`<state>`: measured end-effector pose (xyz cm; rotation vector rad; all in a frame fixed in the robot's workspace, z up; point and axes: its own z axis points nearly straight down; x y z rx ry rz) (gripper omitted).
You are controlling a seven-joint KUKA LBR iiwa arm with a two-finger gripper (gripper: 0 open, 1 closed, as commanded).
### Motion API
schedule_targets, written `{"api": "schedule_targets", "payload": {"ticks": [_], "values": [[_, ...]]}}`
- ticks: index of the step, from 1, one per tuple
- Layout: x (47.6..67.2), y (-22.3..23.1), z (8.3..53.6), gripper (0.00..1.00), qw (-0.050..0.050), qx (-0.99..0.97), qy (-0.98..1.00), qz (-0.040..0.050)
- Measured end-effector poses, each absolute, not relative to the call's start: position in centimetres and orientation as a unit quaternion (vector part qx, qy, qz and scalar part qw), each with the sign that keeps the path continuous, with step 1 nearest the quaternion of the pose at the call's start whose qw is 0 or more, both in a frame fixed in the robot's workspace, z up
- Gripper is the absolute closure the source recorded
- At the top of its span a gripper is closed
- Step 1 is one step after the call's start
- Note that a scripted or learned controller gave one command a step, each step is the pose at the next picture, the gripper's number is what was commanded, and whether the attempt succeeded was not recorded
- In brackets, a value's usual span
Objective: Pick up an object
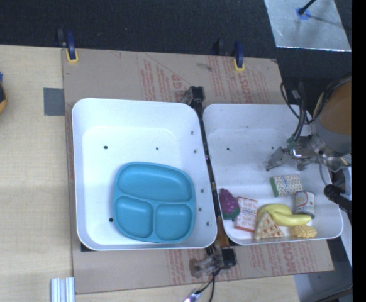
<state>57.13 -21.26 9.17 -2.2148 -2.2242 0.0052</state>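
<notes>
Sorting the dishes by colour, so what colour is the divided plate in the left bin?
Light blue; the plate shows clearly in the camera view.

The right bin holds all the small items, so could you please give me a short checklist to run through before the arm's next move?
1. Items to pick lie in the right bin: ok; a banana, a purple piece and a corn cob lie along its near edge.
2. Pincer inside that bin: ok, toward its far right.
3. Pincer over an item: not ok; it sits above bare floor, apart from the cluster.
4. Pincer open or shut: cannot tell.
5. Items well separated: not ok; the banana lies against a waffle wedge.
6. Left bin out of the path: ok; it holds a blue divided plate.
</notes>
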Motion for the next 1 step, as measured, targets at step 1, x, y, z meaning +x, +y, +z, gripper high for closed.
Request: {"api": "schedule_targets", "payload": {"ticks": [1], "values": [[65.66,-19.99,9.24,0.00,0.001,-0.706,-0.709,0.0006]]}}
